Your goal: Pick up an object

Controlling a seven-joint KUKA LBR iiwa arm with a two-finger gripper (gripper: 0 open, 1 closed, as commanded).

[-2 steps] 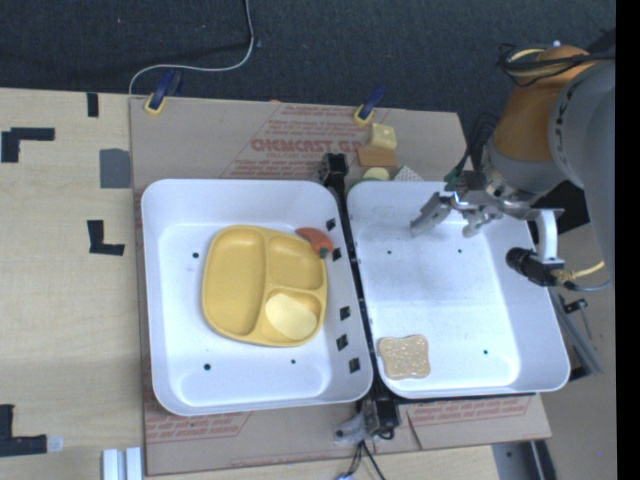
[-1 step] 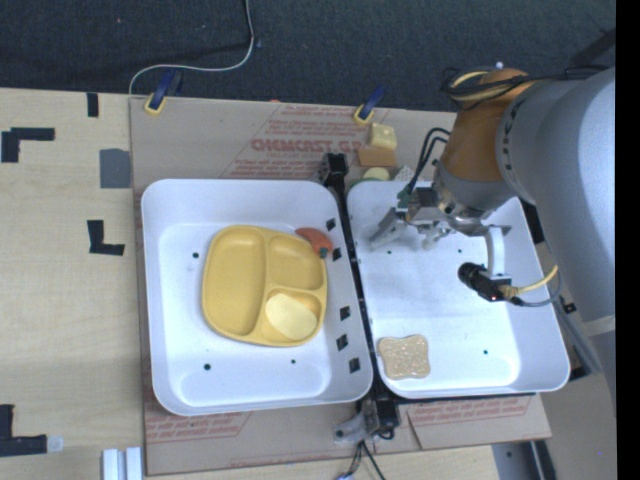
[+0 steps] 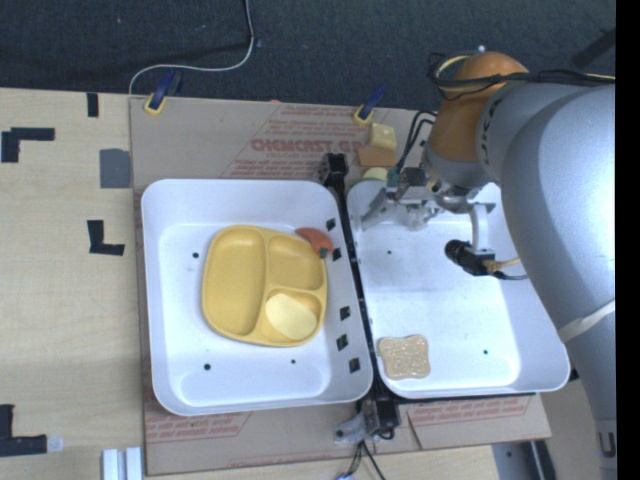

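Arm (image 3: pixel 560 198) looms nearest, gripper (image 3: pixel 400 203) poised at far edge of right bin (image 3: pixel 500 363); grip state cannot be told. Toast-like piece (image 3: pixel 404 356) seen at bin's near-left corner. Approach step judged underway; repositioning toward piece required next.

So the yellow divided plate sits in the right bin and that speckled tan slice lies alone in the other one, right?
Not quite: the yellow divided plate sits in the left bin, as the camera view shows. The speckled tan slice does lie in the other one, the right bin, near its front edge.
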